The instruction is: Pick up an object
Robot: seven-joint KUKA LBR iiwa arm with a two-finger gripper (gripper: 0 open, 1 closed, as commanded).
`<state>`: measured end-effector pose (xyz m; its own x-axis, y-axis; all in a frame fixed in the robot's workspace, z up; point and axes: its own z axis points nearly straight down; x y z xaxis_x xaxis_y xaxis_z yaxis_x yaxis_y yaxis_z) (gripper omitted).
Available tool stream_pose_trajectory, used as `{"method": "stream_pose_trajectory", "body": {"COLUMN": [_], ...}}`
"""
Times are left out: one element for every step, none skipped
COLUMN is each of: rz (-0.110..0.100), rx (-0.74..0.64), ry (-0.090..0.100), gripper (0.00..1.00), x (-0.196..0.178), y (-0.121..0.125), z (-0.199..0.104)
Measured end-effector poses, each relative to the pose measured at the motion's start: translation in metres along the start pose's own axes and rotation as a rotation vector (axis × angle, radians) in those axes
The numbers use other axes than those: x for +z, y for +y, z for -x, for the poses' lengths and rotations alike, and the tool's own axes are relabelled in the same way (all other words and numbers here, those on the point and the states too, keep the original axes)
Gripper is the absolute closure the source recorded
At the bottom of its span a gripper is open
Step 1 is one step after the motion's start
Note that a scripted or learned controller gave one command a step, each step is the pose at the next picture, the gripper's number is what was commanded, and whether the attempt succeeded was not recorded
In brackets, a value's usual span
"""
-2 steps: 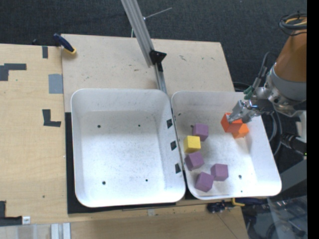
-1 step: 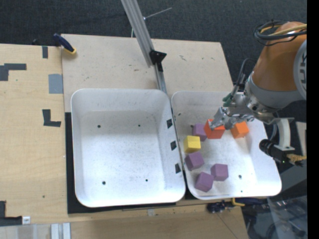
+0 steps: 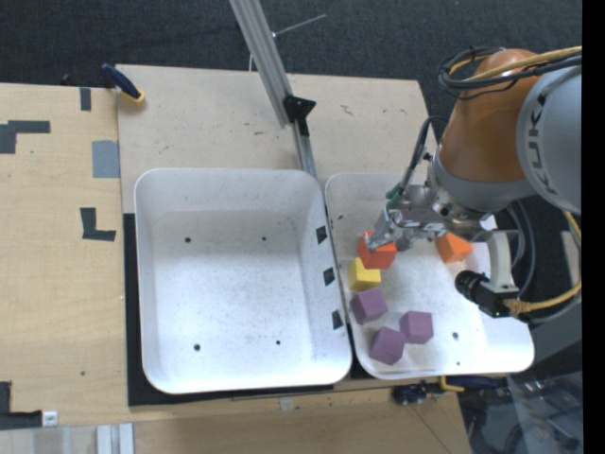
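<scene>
My gripper (image 3: pixel 386 237) hangs low over the right bin (image 3: pixel 492 343), near that bin's left side. Its tip sits right on top of a red block (image 3: pixel 374 255), and from this angle I cannot make out whether the block is gripped. A yellow block (image 3: pixel 366 274) touches the red one on its near side. An orange block (image 3: pixel 454 247) lies to the right, partly under the wrist. Three purple blocks (image 3: pixel 369 305) (image 3: pixel 416 326) (image 3: pixel 387 345) lie toward the front of the bin.
The left bin (image 3: pixel 236 272) stands beside the right one, their rims meeting at a divider (image 3: pixel 331 253). A slanted metal rail (image 3: pixel 269 55) crosses the back of the bench. Black cables and a connector (image 3: pixel 482 291) hang by the right bin's edge.
</scene>
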<state>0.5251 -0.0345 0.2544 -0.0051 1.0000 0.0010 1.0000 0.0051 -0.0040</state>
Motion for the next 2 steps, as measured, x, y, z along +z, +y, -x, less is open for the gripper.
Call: {"method": "stream_pose_trajectory", "body": {"rz": [0.001, 0.001], "rx": [-0.003, -0.002], "ry": [0.001, 0.0], "gripper": [1.0, 1.0], "x": [0.001, 0.003], "y": [0.003, 0.005], "z": [-0.061, -0.113]}}
